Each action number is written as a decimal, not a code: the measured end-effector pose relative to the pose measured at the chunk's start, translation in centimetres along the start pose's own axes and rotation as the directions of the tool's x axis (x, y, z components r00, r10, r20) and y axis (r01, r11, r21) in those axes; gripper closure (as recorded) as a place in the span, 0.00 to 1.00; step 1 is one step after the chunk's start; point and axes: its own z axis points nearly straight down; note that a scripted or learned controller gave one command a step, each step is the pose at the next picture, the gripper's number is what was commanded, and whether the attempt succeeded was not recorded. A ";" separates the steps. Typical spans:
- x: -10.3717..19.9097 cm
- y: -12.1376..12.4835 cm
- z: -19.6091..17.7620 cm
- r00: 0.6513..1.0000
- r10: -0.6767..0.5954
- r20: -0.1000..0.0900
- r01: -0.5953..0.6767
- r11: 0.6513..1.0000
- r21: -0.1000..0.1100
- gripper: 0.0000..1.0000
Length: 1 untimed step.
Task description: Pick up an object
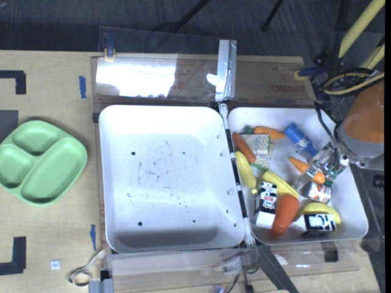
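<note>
Left bin largest, bare white floor. Right bin beside it at 3 o'clock, crowded with toys. Green divided plate on bench at 9 o'clock of left bin, well apart. Arm enters at 3 o'clock, orange band showing. Gripper low over right bin centre; finger state: cannot tell. Orange carrot at 7 o'clock of gripper, tilted. Yellow banana against bin's 9 o'clock wall. Blue bottle at 11 o'clock of gripper.
</note>
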 end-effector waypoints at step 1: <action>-0.2 0.1 -1.2 1.000 0.003 0.007 -0.002 1.000 -0.005 1.00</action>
